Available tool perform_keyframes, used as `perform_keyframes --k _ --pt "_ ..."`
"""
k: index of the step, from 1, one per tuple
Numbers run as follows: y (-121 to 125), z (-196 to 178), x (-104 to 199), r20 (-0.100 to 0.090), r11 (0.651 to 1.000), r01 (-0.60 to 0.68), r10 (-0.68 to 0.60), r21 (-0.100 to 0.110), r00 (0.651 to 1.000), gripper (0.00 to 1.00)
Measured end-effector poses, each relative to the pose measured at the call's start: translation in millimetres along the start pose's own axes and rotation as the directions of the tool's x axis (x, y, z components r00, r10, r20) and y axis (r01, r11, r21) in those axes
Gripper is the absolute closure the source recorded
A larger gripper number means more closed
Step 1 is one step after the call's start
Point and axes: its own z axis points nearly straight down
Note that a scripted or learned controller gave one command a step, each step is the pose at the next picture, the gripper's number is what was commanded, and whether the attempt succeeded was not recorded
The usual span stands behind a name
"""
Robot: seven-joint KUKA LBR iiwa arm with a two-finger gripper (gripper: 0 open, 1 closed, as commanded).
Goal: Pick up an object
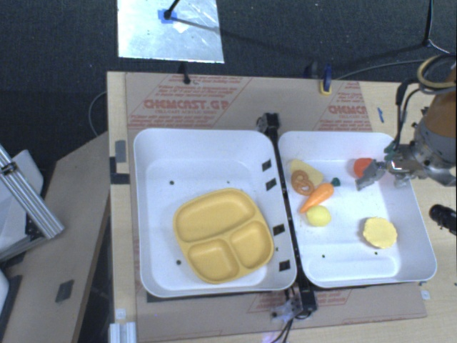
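The right bin (410,263) holds several toy foods. A red piece (362,166) lies near its back right, and my gripper (373,174) hangs right beside it, touching or just over its right side. Whether the red piece is gripped cannot be told. An orange carrot (316,196) lies by the bin's left wall, with a yellow ball (318,216) just in front of it. Behind the carrot, a brown pretzel (302,184) rests on a pale yellow slice (307,170). A yellow disc (379,232) lies at the front right.
The left bin (153,191) holds a yellow divided tray (223,234). A small teal bit (335,182) sits near the carrot's tip. The arm's grey body (435,145) overhangs the right bin's right wall. A black divider (282,206) joins the bins.
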Motion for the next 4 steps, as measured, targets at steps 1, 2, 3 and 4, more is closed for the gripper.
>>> perform_keyframes --k 1,2,3,4 --pt "2.9 -6.8 0.5 0.003 1.000 0.003 -0.003 -0.012 1.000 0.00" --pt "7.3 35.9 -2.1 0.002 1.000 0.001 -0.001 -0.009 1.000 0.00" --pt "8.1 77.5 -1.9 0.002 1.000 0.001 -0.001 -0.009 1.000 0.00" --pt "8.8 123.2 -1.7 0.002 1.000 0.000 0.000 -0.010 1.000 0.00"
